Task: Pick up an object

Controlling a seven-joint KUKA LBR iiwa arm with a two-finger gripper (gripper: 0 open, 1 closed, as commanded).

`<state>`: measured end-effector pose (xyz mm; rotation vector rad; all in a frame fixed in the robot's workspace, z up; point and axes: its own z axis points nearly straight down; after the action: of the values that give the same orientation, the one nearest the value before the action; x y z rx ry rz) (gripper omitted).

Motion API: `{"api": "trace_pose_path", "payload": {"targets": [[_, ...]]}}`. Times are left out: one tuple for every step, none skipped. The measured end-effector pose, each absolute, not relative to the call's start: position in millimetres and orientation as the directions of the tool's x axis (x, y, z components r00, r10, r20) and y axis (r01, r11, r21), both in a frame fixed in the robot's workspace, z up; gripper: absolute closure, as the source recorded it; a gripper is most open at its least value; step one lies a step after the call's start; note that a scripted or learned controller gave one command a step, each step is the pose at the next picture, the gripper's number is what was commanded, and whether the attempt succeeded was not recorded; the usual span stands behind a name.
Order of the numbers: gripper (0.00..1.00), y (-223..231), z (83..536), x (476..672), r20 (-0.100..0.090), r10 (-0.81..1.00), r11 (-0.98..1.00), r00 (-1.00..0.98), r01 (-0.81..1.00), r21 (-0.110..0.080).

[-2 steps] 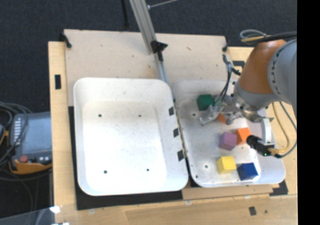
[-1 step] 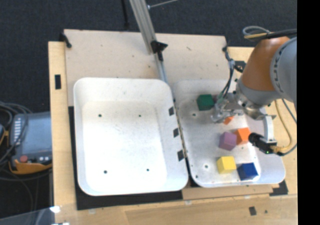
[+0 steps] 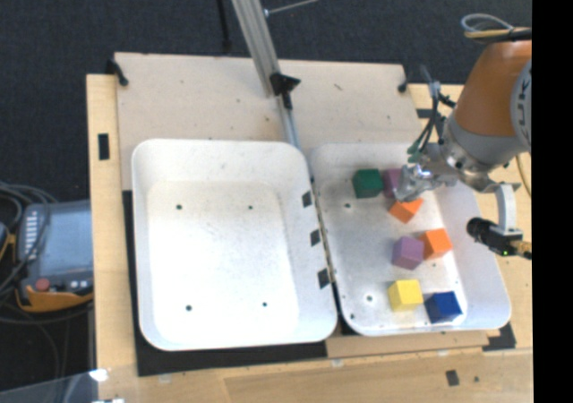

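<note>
- Nearest the camera, along the front of the right bin [image 3: 483, 303], a yellow cube [image 3: 405, 293] sat just beside a blue cube [image 3: 443, 306], the blue one close to the front rim.
- A little further back lay a purple cube [image 3: 407, 252], touching or nearly touching an orange cube [image 3: 437, 242] on its right.
- Beyond those, a second orange block [image 3: 406, 209] sat tilted directly under the gripper [image 3: 414, 184]; whether the pincer was spread or pinching that block I could not tell, since the wrist hid its tips.
- A green cube [image 3: 366, 183] stood just left of the gripper, and a mauve block [image 3: 392, 181] showed between the two, partly covered by the metal.
- The grey arm with its orange band [image 3: 492, 97] came in from the right, over the far right corner of that bin.
- The left bin [image 3: 224, 240] showed a few small dark dots on its white floor (no lettering that I could read on either bin, or on any cube).
- At the far left, off the bench, a grey control pendant [image 3: 55, 244] lay with its cables; its markings were too small to read.
- Furthest back, a slanted aluminium post [image 3: 253, 21] rose from the wooden bench [image 3: 206, 97] behind the bins.
</note>
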<state>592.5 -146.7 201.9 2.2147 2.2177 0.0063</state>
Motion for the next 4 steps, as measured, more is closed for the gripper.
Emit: {"api": "trace_pose_path", "payload": {"targets": [[1.00,-148.4,243.6,593.7,-0.002,1.000,0.002,-0.002,1.000,0.006],[1.00,-93.5,233.1,594.0,0.000,1.000,0.007,-0.007,1.000,0.000],[1.00,-48.8,229.3,588.4,0.001,1.000,0.006,-0.006,1.000,0.000],[1.00,11.8,228.0,582.7,0.002,1.000,0.008,-0.008,1.000,-0.002]]}}
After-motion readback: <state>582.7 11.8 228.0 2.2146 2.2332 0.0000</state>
